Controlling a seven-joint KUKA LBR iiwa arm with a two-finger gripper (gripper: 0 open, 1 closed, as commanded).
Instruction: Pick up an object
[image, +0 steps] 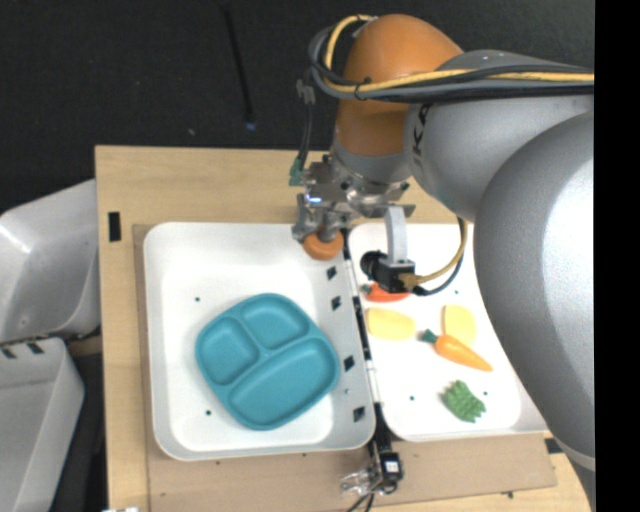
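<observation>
Gripper (322, 232) over left bin's (170, 300) far right corner, small orange object (322, 246) below, axis unclear

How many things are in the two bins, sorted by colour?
Blue: 1, the divided plate in the left bin.
Orange: 3, a round piece under the gripper, a carrot, and a reddish-orange piece in the right bin.
Yellow: 2, one piece and another.
Green: 1, a leafy piece.
Total: 7.

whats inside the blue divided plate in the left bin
The blue divided plate shows three bare compartments with nothing in them. It lies flat in the left bin, so the bin floor beneath it is covered. The food pieces lie in the right bin.
</observation>
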